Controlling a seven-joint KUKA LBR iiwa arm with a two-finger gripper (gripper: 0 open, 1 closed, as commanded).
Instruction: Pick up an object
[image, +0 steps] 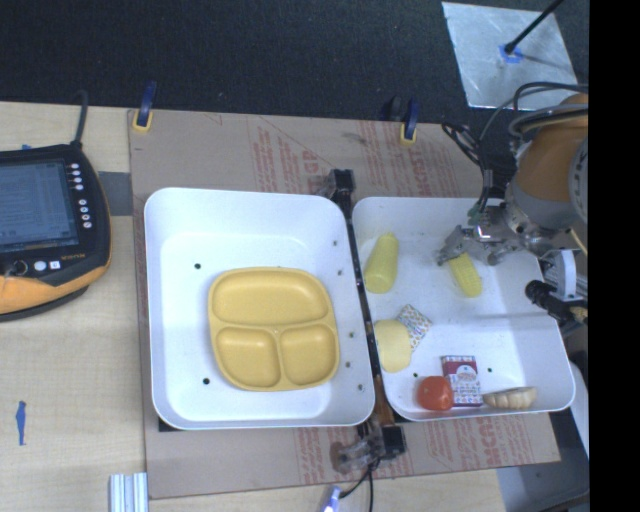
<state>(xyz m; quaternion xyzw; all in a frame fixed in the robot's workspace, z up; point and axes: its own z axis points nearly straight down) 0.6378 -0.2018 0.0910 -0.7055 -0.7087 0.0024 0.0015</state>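
Gripper (470, 247) low over right bin (560, 345), at bin's 12 o'clock. Fingers spread, tips either side of top end of small yellow corn piece (466, 275); contact with it cannot be told. Corn piece lies on bin floor, tilted. Yellow cylinder (381, 262) at bin's 10 o'clock. Pale yellow block (393, 344) at 8 o'clock, by left wall. Tomato (434, 393), red carton (461, 380), bread slice (510, 398) along 6 o'clock edge. Left bin (170, 300) holds yellow divided tray (272, 327).
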